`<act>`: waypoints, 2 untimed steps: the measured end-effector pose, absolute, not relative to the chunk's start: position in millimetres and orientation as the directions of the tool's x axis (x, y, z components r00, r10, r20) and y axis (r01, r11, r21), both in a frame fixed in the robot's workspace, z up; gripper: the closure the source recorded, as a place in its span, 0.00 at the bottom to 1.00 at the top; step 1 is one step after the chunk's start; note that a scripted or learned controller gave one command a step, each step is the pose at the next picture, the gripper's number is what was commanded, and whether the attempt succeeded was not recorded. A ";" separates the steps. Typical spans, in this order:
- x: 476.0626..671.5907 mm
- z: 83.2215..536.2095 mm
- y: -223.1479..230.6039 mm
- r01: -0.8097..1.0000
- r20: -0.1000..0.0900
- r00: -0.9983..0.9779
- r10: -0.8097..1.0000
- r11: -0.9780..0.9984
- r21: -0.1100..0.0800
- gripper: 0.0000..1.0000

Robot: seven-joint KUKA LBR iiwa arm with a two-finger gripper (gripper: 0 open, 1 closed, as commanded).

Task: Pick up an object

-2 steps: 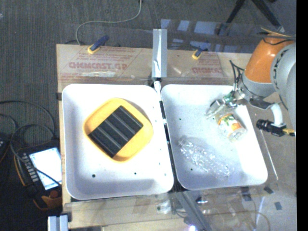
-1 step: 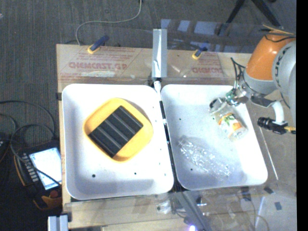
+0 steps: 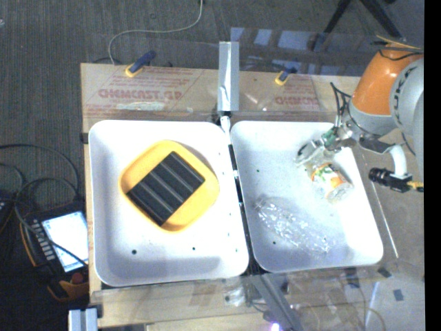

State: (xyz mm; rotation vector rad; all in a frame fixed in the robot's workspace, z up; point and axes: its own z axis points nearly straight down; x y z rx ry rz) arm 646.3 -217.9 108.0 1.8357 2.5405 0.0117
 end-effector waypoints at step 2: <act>672.7 100.6 -204.3 1.000 -0.004 0.002 1.000 -0.002 0.007 1.00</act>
